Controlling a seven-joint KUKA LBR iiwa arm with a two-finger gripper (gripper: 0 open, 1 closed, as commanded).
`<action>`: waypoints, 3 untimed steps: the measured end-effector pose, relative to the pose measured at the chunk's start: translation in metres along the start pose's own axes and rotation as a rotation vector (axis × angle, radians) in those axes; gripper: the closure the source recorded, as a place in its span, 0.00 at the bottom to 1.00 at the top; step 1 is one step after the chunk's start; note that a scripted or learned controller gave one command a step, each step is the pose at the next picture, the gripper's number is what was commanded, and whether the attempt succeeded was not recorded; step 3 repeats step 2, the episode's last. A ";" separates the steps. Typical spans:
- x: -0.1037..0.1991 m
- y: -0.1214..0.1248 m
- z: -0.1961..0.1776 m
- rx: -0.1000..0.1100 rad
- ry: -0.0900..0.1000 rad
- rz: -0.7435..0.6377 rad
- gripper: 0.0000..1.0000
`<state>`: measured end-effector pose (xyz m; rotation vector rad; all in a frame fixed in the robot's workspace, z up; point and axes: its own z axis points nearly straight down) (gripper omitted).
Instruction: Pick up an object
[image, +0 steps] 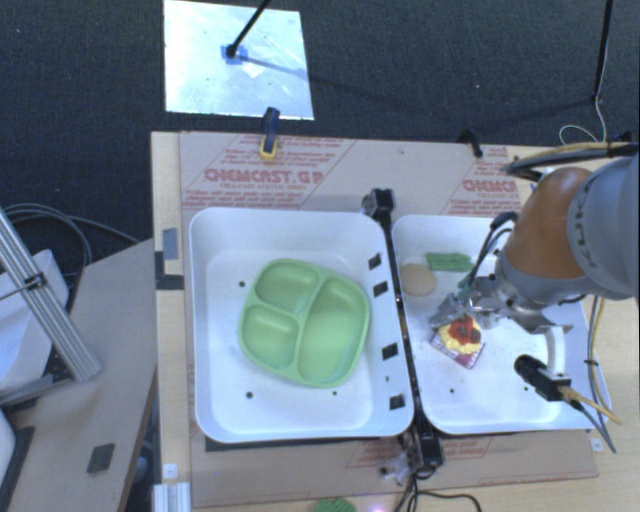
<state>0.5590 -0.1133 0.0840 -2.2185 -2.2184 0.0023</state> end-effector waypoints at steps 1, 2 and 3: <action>-0.001 0.004 -0.011 -0.008 -0.002 -0.001 1.00; 0.063 -0.026 -0.156 -0.017 0.000 -0.011 1.00; 0.063 -0.026 -0.156 -0.017 0.000 -0.011 1.00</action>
